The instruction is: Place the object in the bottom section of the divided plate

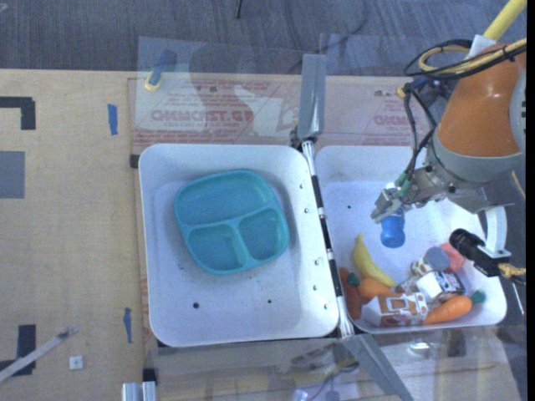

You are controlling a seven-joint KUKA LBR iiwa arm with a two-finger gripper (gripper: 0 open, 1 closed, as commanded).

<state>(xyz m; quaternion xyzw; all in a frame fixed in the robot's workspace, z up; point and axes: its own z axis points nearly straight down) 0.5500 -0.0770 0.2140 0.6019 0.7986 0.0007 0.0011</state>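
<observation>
Poised over the right bin (pixel 355 178), the tool (pixel 389 210) points down and toward the left, with its tip right at the top of a small blue object (pixel 393 236). From this angle it cannot be told whether the tool is spread or pressed together, nor whether it pinches the blue piece. The blue object looks like a short upright cylinder. It is in the middle of the right bin, on or just above the white floor, and apart from the other things there.

Near and a little left of it lies a yellow banana (pixel 369 262), curved toward the bin's near left corner. Along the near wall is a crowded heap: a small white and orange carton (pixel 399 308), an orange carrot (pixel 452 308) to its right, a white cylinder (pixel 431 283) and a pink piece (pixel 454 256) farther back. More orange and red pieces lie by the left wall, too jumbled to name.

The divided plate (pixel 227 197), teal with three compartments, lies well to the left in the left bin (pixel 238 312). It is turned somewhat, with its one large compartment on the far side and its two smaller ones on the near side.

The grey arm with its orange band (pixel 476 115) comes in from the far right. Both bins rest on a pale wooden tabletop (pixel 67 224) that carries strips of blue tape (pixel 112 119).
</observation>
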